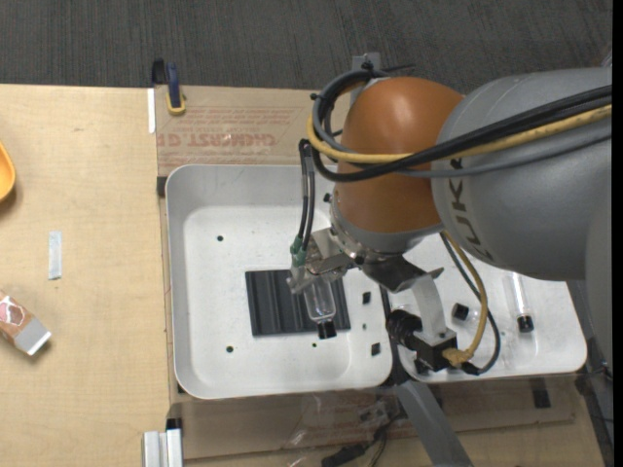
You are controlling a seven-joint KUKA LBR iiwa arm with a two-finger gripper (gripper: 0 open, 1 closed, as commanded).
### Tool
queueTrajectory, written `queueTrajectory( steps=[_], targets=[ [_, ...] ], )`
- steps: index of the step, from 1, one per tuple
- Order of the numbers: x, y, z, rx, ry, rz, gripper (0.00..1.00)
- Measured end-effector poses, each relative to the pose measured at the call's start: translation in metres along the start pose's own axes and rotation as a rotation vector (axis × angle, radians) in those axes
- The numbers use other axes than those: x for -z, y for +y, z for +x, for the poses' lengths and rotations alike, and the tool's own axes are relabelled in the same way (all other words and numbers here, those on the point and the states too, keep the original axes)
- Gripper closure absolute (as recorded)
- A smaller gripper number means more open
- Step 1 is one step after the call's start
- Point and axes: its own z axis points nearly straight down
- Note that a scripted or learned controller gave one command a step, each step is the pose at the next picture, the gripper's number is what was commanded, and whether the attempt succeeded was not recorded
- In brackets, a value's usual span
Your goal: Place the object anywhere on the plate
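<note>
Gripper (319, 300) low over the dark ribbed plate (277, 303), at the plate's right edge, in the left bin (195, 261). How it is set, and whether it carries the object, cannot be told. Judgement: release squarely over the plate, not past its right edge. Bare bin floor lies toward the left wall.

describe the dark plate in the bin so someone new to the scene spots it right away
Start at the left-hand shallow white bin, the one nearer the bare wooden bench top. On its floor, right of centre and directly beneath the arm's tool, lies a flat black rectangular plate with ridges. It is the only large dark slab in that bin; the other dark marks there are tiny dots.
</note>
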Motion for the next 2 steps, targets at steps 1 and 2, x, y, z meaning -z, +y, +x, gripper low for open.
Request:
queueTrajectory(
  steps=[1,2],
  targets=[
    [0.084,-0.007,-0.024,0.002,-0.001,-0.002,1.0],
    [0.019,-0.001,-0.001,0.114,0.0,0.0,1.0]
  ],
)
